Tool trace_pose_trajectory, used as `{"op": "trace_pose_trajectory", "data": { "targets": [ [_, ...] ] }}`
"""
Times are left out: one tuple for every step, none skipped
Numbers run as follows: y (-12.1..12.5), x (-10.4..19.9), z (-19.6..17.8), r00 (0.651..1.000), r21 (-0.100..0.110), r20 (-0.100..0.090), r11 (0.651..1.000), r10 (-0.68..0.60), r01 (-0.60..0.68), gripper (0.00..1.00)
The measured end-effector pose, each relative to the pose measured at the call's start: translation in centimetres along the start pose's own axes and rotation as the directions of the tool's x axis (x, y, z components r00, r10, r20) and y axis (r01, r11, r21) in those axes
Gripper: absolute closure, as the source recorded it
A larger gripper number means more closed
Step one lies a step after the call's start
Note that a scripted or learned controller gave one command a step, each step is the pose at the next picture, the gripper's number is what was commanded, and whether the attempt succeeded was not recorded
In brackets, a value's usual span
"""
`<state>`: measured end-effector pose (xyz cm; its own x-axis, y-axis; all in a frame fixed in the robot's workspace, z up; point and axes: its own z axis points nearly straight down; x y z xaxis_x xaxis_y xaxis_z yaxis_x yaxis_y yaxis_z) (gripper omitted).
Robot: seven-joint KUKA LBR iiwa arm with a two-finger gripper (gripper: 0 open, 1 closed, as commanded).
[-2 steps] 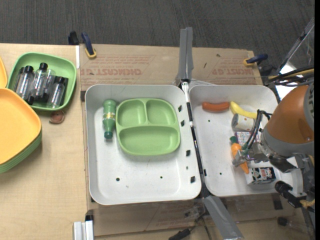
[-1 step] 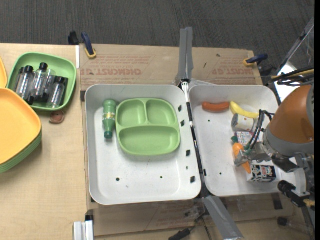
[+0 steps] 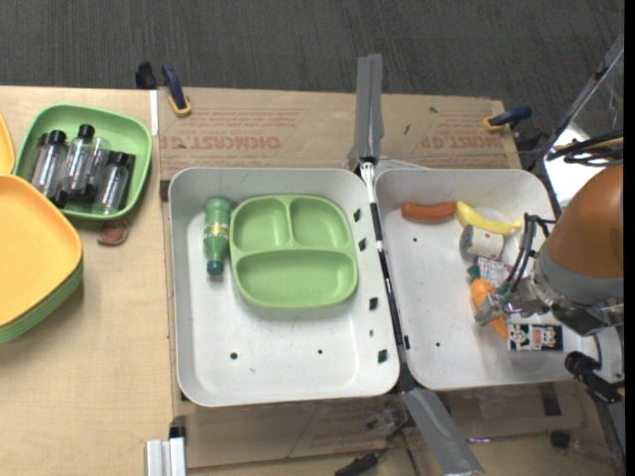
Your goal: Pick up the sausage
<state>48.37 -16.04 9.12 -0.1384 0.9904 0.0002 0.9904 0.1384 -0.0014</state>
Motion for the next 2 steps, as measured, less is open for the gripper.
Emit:
{"op": "trace_pose_trajectory", "data": {
  "targets": [
    [10.3, -6.6, 0.0, 0.998, 0.001, -0.001, 0.998, 0.058, -0.058, 1.00],
    [8.9, -0.5, 0.0, 0.999, 0.001, 0.001, 0.999, 0.039, -0.039, 1.00]
  ]
}}
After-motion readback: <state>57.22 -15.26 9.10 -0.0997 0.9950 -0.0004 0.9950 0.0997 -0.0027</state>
